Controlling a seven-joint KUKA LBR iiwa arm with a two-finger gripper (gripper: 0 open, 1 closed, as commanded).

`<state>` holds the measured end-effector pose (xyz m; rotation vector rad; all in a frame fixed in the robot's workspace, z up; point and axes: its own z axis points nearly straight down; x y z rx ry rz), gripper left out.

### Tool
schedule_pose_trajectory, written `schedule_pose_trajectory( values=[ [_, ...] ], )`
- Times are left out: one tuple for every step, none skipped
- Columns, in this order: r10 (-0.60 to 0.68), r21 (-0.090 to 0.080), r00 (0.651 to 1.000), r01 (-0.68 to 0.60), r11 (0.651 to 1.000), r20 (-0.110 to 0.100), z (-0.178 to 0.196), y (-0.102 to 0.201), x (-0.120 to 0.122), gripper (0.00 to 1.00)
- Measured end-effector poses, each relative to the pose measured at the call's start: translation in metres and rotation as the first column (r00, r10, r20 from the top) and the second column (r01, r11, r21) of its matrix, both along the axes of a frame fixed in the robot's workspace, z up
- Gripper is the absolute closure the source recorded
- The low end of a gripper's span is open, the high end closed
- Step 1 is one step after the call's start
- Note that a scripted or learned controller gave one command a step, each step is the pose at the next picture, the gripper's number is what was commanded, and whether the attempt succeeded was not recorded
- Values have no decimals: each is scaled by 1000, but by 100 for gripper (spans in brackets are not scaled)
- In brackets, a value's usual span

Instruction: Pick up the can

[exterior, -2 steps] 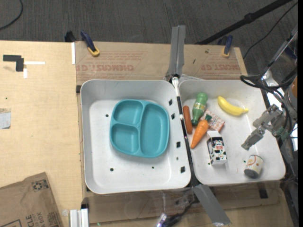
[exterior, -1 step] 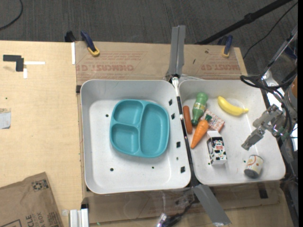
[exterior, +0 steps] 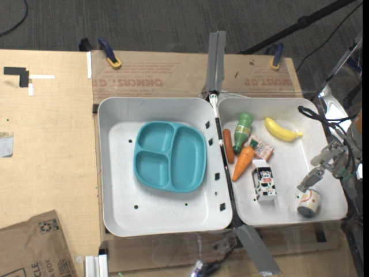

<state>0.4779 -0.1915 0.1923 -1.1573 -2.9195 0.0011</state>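
Observation:
The can (exterior: 309, 203) is small and white with a red mark, and it lies tilted in the front right corner of the right bin (exterior: 288, 105). My gripper (exterior: 310, 179) reaches in from the right edge and hangs just above and behind the can, close to its top. Nothing shows as held.
In the right bin lie a yellow banana (exterior: 282, 130), a green bottle (exterior: 243, 131), a carrot (exterior: 243, 161), a red sausage (exterior: 229, 145), a small orange packet (exterior: 263, 148) and a white carton (exterior: 264, 182). The left bin (exterior: 115, 172) holds a teal divided plate (exterior: 170, 156). A black cable (exterior: 314, 114) loops over the right bin's far corner.

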Motion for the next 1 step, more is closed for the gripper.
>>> schedule_pose_trajectory(
  values=[
    [-196,1,981,196,981,1,-101,-30,0,0]
  ],
)
